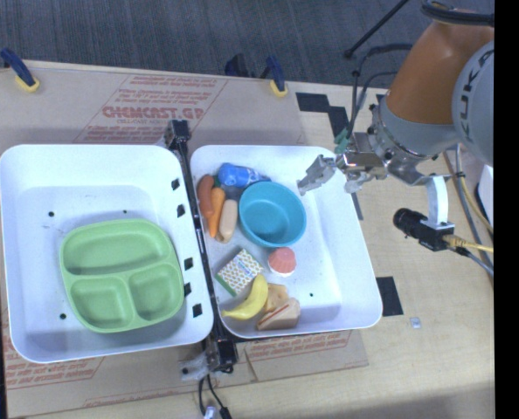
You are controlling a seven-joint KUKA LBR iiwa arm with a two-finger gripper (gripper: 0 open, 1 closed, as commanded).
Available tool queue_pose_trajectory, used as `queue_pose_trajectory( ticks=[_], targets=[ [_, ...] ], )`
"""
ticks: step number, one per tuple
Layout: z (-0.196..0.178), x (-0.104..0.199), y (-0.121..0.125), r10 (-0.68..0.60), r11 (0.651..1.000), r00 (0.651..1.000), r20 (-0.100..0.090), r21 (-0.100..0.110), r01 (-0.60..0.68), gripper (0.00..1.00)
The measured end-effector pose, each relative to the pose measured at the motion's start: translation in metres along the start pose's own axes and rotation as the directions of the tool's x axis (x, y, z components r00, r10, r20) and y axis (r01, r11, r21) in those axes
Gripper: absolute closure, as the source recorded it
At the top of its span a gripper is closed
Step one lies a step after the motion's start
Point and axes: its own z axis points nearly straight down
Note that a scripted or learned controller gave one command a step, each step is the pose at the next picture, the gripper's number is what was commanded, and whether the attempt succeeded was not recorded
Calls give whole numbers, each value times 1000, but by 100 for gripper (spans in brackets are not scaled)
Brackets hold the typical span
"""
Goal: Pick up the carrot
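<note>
- Grabbing carrot (217,210): likely light, stiff, smooth skin, so could slip; best grip is mid-length, across the narrow width.
- Carrot is in right bin (347,260), left side, wedged btwn two similar long items, blue bowl (272,216) just beside. Tight fit.
- Claw (319,173) hovers over bin's upper right, well apart from carrot; fingers look apart, holding nothing.

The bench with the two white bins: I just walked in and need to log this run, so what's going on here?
A grey KUKA arm with an orange band reaches in from the right; its gripper sits over the upper right corner of the right-hand white bin, holding nothing. The slim orange carrot it is meant to pick up lies untouched against that bin's left wall, beside a round blue bowl. A yellow banana lies nearer the front. The left-hand white bin holds a green divided tray.
</note>
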Motion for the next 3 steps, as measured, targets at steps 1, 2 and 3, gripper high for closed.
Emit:
queue_pose_trajectory(
  ticks=[1, 2, 3],
  targets=[
    [122, 62, 9, 175, 985, 985, -3, 12, -175, 0],
    [90, 137, 8, 182, 983, 983, 0, -1, -182, 0],
    [92, 162, -19, 364, 931, 931, 2, 8, -364, 0]
  ],
)
